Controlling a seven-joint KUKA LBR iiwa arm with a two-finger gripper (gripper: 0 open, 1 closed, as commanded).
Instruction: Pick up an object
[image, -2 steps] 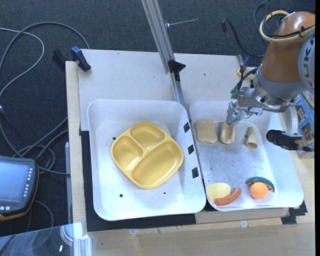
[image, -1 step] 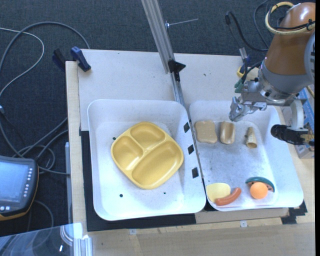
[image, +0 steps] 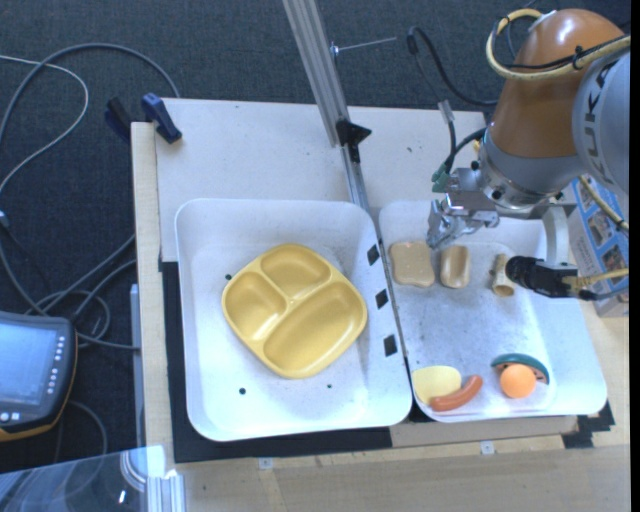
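Hand (image: 443, 235) just above bread slice (image: 411, 264), apart.

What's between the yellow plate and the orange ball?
The camera view shows the yellow plate and the orange ball, with a sausage between them.

Open bin floor (image: 450, 325) between bread pieces (image: 412, 264) and plastic fruit (image: 517, 381).

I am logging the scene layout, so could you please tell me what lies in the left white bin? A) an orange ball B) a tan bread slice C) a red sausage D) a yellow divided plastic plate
D: the yellow divided plastic plate lies alone in the left white bin, while the small food items lie in the right white bin.
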